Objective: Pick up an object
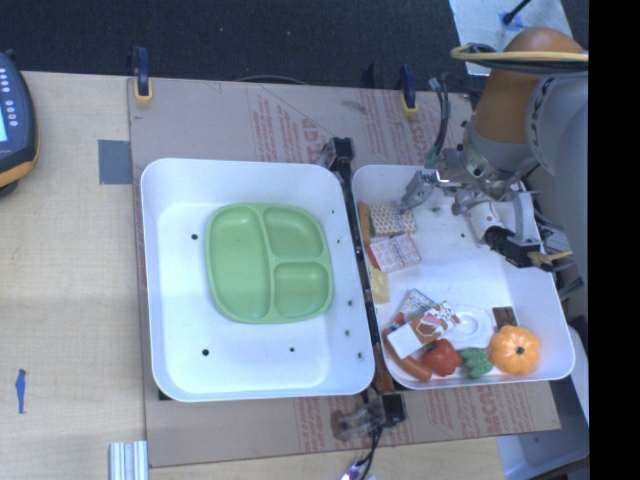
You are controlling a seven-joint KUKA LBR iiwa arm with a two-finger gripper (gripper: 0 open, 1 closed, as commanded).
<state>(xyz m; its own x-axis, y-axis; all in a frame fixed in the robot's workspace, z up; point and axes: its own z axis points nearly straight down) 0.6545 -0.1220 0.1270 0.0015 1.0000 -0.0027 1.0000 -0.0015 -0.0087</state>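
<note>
**Arm over right bin, two bins on cardboard-covered bench**

Camera view: light wood bench (70, 298) with a brown cardboard sheet (250, 118) under both bins, clipped at the far edge by blue clamps (142, 73). Dark floor beyond the bench. A handheld pendant (15, 118) sits at the left edge. Left bin (170, 268) holds a green divided plate (268, 262), lying flat near the centre. Right bin (520, 288) holds the pick objects: patterned packets (392, 236) along its left wall, a printed pouch (432, 320), a red pepper (443, 356), a green bit (476, 364) and an orange pumpkin (514, 349) clustered at the near edge. End effector (418, 190) hovers at the right bin's far left corner, just above the packets; cannot tell whether it is open or closed, nothing visibly between the tips.
</note>
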